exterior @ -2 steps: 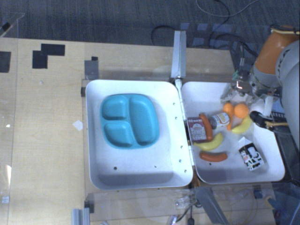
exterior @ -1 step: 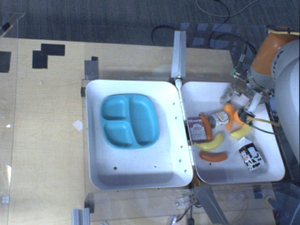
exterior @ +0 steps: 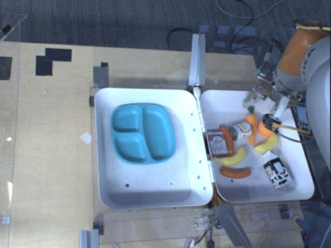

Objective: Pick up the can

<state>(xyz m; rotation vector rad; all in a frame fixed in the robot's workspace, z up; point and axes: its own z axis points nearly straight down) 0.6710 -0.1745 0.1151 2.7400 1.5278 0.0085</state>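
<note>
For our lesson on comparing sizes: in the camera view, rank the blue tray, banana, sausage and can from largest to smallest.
1. Blue tray, easily largest.
2. Banana, sausage and can look too alike to rank.

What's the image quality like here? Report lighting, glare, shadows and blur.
Camera view: even, soft overhead light; faint shadows inside the left bin along its near wall and under the blue tray; mild glare washes the right bin floor; overall soft, low-resolution focus, so labels on the can and the gripper detail blur.
</note>
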